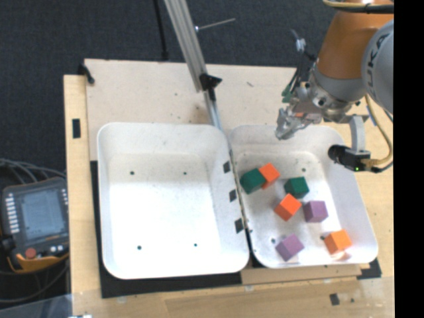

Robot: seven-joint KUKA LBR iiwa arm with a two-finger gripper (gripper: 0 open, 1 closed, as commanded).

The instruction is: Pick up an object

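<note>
Camera view: the gripper [286, 128] hangs over the far edge of the right bin [361, 197], nothing between its fingers; whether they are spread or closed, I cannot tell. Below it in that bin sit seven small matte cubes. A green cube [252, 180] touches an orange cube [269, 173] near the bin's left wall; a second green cube [296, 187] sits mid-bin, just beside another orange cube [287, 206] and a purple cube [315, 211]. Toward the near edge lie a purple cube [289, 246] and an orange cube [338, 241]. The left bin [112, 144] is glossy white plastic with rounded corners. Both rest on a pale wooden bench [132, 85] over dark carpet [66, 18].
</note>
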